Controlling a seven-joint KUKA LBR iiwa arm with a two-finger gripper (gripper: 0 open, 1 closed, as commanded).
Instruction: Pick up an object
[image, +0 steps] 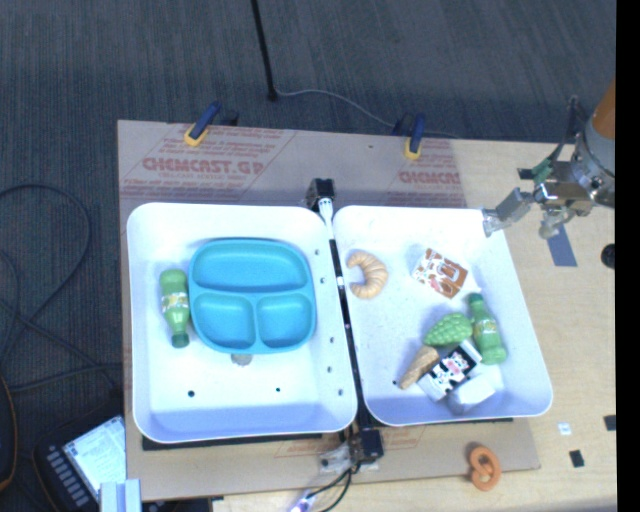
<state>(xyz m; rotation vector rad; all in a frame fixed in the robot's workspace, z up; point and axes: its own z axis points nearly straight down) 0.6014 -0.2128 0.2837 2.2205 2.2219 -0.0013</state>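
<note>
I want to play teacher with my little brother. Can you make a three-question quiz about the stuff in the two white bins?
1. True or false: the blue tray lies in the right bin.
2. What lies beside the tray in the left bin? A) croissant B) green bottle C) pretzel
3. Fill in: the croissant lies near the right bin's ____ wall.

Key:
1. False; it is in the left bin.
2. B, the green bottle.
3. Left. The gripper hangs by that bin's far right corner.
</note>
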